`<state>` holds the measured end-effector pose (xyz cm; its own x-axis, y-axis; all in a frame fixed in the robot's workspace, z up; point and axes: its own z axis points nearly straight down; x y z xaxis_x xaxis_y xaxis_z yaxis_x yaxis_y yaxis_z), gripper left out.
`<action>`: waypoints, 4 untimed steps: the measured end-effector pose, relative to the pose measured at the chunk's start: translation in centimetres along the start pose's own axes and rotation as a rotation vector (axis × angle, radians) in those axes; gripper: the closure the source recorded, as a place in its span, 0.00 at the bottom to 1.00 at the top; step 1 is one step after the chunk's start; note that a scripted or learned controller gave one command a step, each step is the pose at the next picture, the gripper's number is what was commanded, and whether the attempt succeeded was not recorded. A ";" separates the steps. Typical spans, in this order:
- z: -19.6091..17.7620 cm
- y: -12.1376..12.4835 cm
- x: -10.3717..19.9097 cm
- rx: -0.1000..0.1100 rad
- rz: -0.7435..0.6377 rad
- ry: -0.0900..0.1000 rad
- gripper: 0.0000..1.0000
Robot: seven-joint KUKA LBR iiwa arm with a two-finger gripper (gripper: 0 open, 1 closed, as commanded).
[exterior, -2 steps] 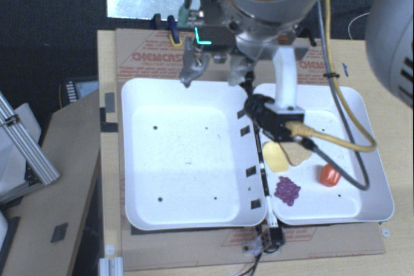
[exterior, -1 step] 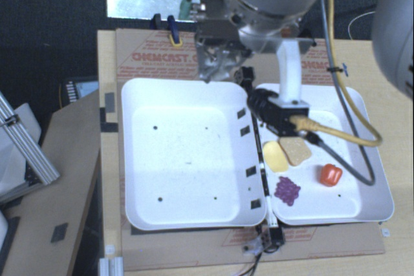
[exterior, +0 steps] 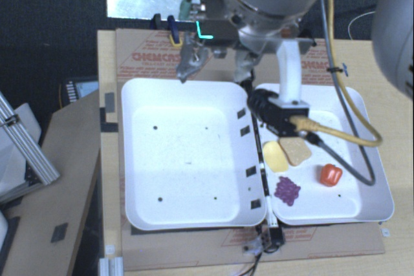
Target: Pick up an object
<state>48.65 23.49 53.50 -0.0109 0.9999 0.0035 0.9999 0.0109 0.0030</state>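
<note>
The right bin [exterior: 369,200] holds a pale yellow piece [exterior: 274,157], a tan slice [exterior: 298,151] touching it, a red pepper-like toy [exterior: 330,175] and a purple bunch of grapes [exterior: 287,190]. My gripper [exterior: 215,70] hangs high over the far rim of the left bin [exterior: 187,152], near the divide between the bins. Its two fingers stand apart, so it is open with nothing between them. It is well away from all the objects, which lie toward the near side of the right bin.
Both bins rest on a cardboard sheet [exterior: 149,55] on the bench. The arm's wide body covers the far part of the right bin. A yellow cable [exterior: 349,106] loops over that bin. A metal rail [exterior: 26,145] stands at the left.
</note>
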 end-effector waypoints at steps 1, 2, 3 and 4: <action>-1.1 0.0 0.0 -0.002 -0.004 0.002 1.00; -1.1 0.0 0.0 -0.002 -0.006 0.002 0.00; -2.2 0.0 0.1 -0.004 -0.010 0.004 1.00; -2.2 0.0 0.1 -0.003 -0.011 0.003 0.00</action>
<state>48.68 23.58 55.71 -0.0223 0.9997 0.0067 0.9997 0.0223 0.0061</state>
